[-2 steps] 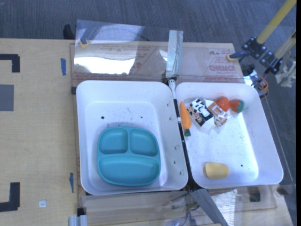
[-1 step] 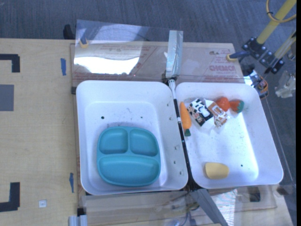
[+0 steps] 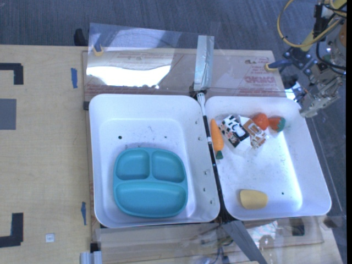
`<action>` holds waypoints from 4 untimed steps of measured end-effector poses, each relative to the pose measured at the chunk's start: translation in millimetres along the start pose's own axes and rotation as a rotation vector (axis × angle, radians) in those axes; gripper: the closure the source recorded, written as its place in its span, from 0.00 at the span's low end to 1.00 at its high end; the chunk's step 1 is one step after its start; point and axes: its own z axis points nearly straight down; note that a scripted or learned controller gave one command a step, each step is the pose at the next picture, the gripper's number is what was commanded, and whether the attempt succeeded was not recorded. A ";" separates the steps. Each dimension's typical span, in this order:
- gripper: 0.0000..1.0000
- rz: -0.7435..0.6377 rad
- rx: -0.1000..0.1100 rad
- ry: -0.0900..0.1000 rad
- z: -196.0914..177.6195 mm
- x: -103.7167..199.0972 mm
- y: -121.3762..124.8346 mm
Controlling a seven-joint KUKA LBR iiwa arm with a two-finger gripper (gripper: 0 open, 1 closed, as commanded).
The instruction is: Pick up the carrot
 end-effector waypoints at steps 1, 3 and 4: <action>1.00 -0.464 0.013 0.009 -70.2 -4.2 -14.7; 1.00 -0.222 0.016 0.010 5.2 -13.7 11.9; 1.00 -0.652 0.002 0.006 -3.5 -11.4 62.1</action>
